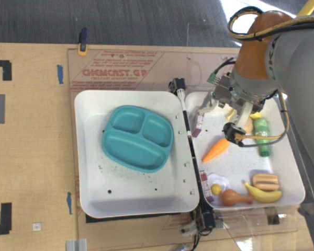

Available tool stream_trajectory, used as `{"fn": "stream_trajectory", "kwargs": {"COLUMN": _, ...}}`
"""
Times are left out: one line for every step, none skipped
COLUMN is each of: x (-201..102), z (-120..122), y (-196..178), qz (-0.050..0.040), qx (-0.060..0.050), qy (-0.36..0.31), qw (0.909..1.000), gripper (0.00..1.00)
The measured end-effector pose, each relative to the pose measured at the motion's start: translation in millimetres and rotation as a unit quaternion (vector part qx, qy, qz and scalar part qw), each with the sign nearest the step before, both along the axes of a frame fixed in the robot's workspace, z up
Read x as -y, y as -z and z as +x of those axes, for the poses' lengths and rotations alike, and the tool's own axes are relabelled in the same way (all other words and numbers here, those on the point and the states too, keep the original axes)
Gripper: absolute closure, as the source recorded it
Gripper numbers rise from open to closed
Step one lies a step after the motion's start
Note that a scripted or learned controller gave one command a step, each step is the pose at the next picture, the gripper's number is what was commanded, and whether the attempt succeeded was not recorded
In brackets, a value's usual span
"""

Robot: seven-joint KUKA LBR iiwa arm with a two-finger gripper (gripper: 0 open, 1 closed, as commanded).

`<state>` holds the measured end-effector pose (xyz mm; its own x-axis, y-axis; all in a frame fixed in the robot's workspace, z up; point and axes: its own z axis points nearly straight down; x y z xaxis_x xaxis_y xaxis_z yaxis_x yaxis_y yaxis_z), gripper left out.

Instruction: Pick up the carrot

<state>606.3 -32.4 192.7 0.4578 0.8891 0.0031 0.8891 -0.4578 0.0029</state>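
Observation:
The orange carrot (pixel 216 149) lies in the right bin (pixel 293 166), near its left wall, with its tip pointing to the lower left. My gripper (pixel 225 114) hovers just above and behind it in the upper part of that bin. Its two pale fingers (pixel 205 107) stand apart with nothing between them, so the gripper is open. The carrot is free of the gripper.
A green bottle (pixel 260 135) lies right of the carrot. A hot dog (pixel 266 181), a banana (pixel 262 193), a drumstick (pixel 234 196) and a small egg (pixel 217 188) crowd the bin's front. A small purple item (pixel 199 123) rests by the divider. A teal divided plate (pixel 137 137) sits in the left bin (pixel 89 156).

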Motion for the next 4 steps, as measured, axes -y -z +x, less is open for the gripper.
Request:
{"fn": "stream_trajectory", "kwargs": {"x": 39, "z": -67, "y": 8, "qz": -0.0006, "qx": -0.005, "qy": -0.067, "qw": 0.9977, "gripper": 0.0}}
{"fn": "stream_trajectory", "kwargs": {"x": 59, "z": -65, "y": 96, "qz": -0.0003, "qx": -0.001, "qy": 0.03, "qw": 0.9995, "gripper": 0.0}}
{"fn": "stream_trajectory", "kwargs": {"x": 67, "z": 1, "y": 104, "qz": -0.0023, "qx": 0.0, "qy": 0.055, "qw": 0.9985, "gripper": 0.0}}
{"fn": "stream_trajectory", "kwargs": {"x": 69, "z": 1, "y": 92, "qz": -0.0052, "qx": 0.001, "qy": 0.052, "qw": 0.9986, "gripper": 1.0}}
